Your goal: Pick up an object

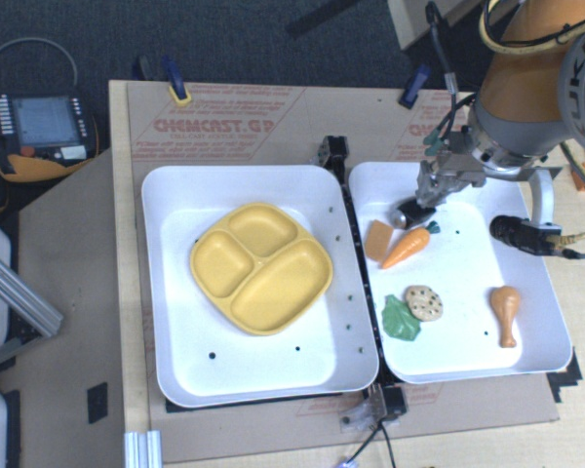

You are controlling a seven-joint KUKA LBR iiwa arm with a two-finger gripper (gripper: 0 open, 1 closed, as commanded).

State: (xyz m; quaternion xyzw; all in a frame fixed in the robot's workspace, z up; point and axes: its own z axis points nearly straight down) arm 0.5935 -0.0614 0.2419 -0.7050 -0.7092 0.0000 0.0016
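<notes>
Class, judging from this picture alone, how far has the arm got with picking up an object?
Done: the hand has reached the right bin, at the carrot. In hand: nothing visibly lifted; the carrot lies on the bin floor. Left: grip and raise it.

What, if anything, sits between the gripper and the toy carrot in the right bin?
Nothing visible does. The gripper hangs just above the carrot, at its upper end. An orange wedge-shaped piece lies close on the carrot's left, beside the approach rather than across it.
</notes>
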